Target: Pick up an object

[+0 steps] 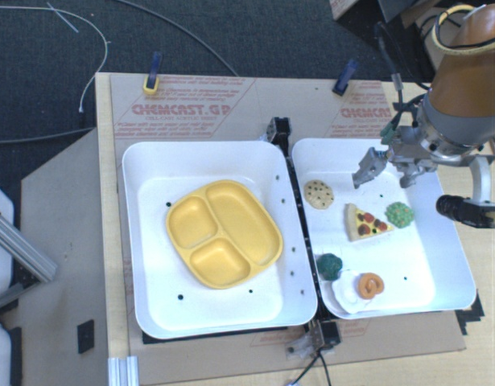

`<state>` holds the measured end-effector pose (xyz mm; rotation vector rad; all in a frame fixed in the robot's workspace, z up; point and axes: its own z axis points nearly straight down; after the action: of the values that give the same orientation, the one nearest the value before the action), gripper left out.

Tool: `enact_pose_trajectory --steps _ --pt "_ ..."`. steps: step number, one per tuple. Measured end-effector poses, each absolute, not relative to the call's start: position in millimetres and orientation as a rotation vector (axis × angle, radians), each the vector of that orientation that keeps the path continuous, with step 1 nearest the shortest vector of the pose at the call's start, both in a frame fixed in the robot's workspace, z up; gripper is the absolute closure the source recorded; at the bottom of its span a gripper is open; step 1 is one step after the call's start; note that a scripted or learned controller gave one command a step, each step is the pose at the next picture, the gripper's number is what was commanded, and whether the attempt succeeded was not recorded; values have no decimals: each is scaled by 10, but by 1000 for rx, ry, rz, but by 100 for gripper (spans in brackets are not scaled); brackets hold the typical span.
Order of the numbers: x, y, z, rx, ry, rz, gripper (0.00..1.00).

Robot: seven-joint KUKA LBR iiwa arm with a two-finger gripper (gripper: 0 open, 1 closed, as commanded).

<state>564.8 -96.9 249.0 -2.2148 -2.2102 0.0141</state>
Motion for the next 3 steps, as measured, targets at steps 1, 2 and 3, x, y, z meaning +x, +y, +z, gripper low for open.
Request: enact_pose_trajectory --steps 1,2,3 --pt "5671 -966 2561 -2219 -2220 0 0" --pt "5716 -1035 2006 -2219 -2218 4 0" --pt "5702 -1122 1427 -2218 -2215 6 0"
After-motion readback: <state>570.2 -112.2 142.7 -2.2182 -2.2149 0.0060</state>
